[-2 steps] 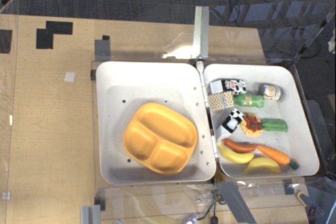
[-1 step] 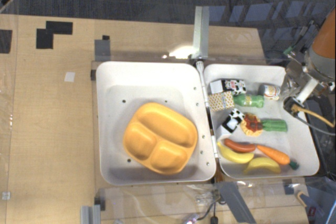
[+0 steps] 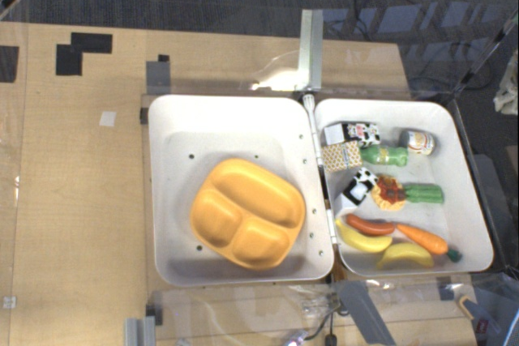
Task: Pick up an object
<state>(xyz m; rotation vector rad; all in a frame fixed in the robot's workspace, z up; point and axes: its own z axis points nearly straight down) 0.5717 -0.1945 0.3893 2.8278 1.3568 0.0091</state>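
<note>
jaws' state impossible to tell; yellow sectioned plate [image 3: 247, 212] in left bin [image 3: 170, 134], toy food in right bin [image 3: 454, 143]

Even overhead light, glare patch behind the bins [image 3: 280, 80], mild softness

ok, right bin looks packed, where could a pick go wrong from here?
1. The carrot, the red sausage and the two bananas touch or overlap, so a grab there may catch two or slip.
2. The can lies on its side and may roll away.
3. The patterned box sits against the right bin wall, which likely leaves little finger room.
</note>
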